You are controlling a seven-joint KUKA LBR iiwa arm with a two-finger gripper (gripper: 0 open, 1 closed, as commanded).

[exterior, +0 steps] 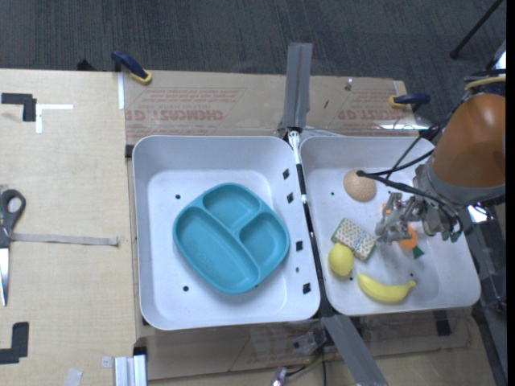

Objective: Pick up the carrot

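Low in the right half of the frame, the jaws [394, 227] are seen lowered into the right bin [451, 296], hanging from the grey arm with its orange band [475, 139] that enters from the right edge. The carrot [409, 238] is seen as a small orange shape with a green tip, lying on the bin floor just to the right of and slightly below the jaws, partly hidden by the metal parts. Whether it is touched or gripped cannot be told, and how far the jaws are spread cannot be told either. To the left of the jaws a checkered sponge [354, 237] is placed, with a lemon [341, 260] just below it and a banana [385, 288] near the bin's lower edge. A tan round object [360, 185] lies above. In the left bin [153, 215] a blue divided plate [232, 237] is held.
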